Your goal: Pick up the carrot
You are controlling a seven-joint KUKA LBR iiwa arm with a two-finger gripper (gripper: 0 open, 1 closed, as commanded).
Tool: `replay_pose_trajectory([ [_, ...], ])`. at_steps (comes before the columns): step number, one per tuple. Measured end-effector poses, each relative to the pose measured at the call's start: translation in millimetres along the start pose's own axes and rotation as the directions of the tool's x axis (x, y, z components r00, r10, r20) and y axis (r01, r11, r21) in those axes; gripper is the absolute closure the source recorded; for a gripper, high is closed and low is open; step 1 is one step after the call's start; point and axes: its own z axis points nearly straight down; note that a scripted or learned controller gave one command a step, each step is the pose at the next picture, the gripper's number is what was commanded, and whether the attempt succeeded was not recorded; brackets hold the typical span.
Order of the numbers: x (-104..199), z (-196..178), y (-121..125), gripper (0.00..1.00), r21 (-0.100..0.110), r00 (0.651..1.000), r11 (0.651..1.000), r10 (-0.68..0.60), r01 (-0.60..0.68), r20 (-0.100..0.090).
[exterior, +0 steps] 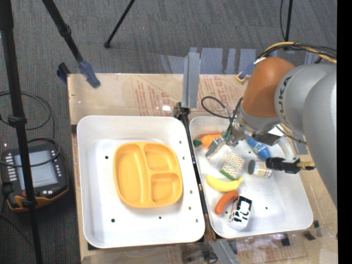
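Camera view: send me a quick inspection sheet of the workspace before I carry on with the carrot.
Surface: two white bins, left bin and right bin, side by side on the bench.
Job's things: carrot lies at the right bin's upper left, partly behind the pincer.
Clutter: yellow divided plate in left bin; banana, sausage, black-and-white carton, small bottle in right bin.
Grippers: pincer low beside the carrot; nothing seen held.
Cables: black cable looped behind the right bin.
Surroundings: tripod legs, handheld pendant on the carpet.
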Motion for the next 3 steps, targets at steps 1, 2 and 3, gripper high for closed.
replay_pose_trajectory([
  [1,-1,-7,0,1.00,0.002,1.000,1.000,0.003,-0.003,-0.003],
  [2,75,-100,38,1.00,0.000,0.993,0.993,-0.118,0.118,0.001],
  [3,75,-100,37,0.00,0.000,0.993,0.993,-0.118,0.118,0.001],
])
